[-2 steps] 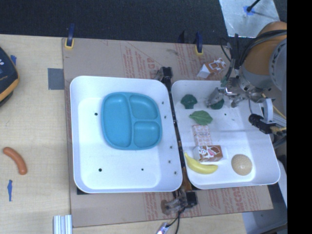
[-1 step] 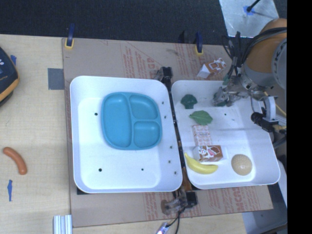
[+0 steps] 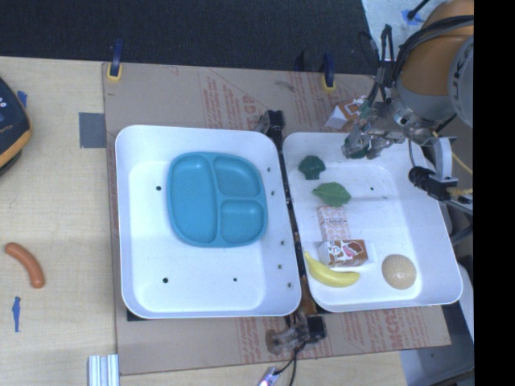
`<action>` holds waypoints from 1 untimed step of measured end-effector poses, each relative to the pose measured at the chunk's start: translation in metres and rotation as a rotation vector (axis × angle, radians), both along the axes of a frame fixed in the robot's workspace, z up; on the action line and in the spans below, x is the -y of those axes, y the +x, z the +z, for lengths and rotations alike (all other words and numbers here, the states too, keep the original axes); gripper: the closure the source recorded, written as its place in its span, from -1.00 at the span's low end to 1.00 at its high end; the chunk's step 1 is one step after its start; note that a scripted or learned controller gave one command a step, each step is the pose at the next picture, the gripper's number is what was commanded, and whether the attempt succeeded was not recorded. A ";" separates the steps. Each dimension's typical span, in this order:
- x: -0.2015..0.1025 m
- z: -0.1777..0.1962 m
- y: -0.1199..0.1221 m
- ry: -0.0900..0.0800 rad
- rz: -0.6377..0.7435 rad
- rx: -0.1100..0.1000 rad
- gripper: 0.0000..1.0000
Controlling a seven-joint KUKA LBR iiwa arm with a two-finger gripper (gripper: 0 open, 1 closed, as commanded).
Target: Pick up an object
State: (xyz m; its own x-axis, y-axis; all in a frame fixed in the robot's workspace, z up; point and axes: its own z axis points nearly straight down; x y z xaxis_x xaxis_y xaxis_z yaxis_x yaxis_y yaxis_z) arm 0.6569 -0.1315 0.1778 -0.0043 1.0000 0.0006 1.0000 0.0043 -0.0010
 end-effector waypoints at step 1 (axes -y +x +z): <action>-0.086 0.015 -0.001 -0.001 0.002 -0.003 1.00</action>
